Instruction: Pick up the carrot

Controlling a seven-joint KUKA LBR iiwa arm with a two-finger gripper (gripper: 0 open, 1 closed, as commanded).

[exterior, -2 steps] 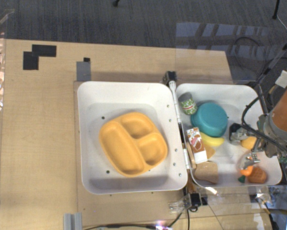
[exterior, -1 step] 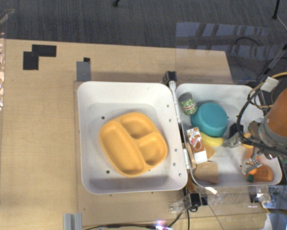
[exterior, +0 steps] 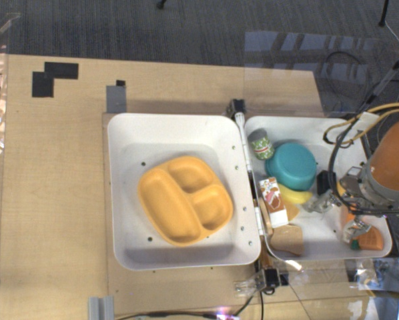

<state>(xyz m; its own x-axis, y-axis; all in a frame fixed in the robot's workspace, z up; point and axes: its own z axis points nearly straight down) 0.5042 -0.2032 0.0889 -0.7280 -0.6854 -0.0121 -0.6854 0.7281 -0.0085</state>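
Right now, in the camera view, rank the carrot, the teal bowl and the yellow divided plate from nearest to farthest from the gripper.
Measured from the gripper in the right bin:
1. Carrot: right beside the gripper, at the right bin's lower right corner.
2. Teal bowl: same bin, up and to the view's left of the gripper.
3. Yellow divided plate: in the left bin, clearly farthest.

arm: reaches in from right, orange band up | end effector (exterior: 355, 232): low, pointing down
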